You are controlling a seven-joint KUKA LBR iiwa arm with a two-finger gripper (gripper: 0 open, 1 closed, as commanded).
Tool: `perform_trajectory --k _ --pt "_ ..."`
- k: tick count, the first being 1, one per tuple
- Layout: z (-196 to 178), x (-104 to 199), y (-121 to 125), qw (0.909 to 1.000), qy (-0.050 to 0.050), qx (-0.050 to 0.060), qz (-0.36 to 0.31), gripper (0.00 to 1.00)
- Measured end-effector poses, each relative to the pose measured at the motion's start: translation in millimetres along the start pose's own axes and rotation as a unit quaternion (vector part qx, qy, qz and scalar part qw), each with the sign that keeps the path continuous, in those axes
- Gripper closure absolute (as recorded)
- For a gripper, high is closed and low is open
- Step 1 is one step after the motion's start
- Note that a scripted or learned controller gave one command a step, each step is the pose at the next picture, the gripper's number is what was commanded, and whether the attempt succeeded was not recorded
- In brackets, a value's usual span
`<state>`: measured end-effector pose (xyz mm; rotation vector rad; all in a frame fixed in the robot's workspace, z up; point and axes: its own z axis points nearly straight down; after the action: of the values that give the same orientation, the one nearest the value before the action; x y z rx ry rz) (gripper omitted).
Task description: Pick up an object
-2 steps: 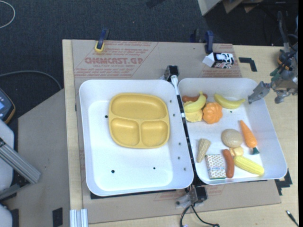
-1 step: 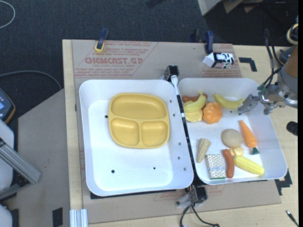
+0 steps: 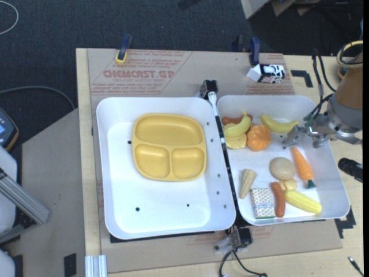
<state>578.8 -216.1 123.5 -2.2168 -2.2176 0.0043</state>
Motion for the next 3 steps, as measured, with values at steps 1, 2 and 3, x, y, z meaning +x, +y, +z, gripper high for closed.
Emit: perform_trajectory --k 1,2,3 --pt "40 3 1 1.0000 0.002 -0.001 -0.001 0.00" --pt "28 2 1 1.0000 0.000 -0.003 -0.001 1.00" --pt "-19 -5 -3 1.0000 -0.003 -0.006 0.001 1.00"
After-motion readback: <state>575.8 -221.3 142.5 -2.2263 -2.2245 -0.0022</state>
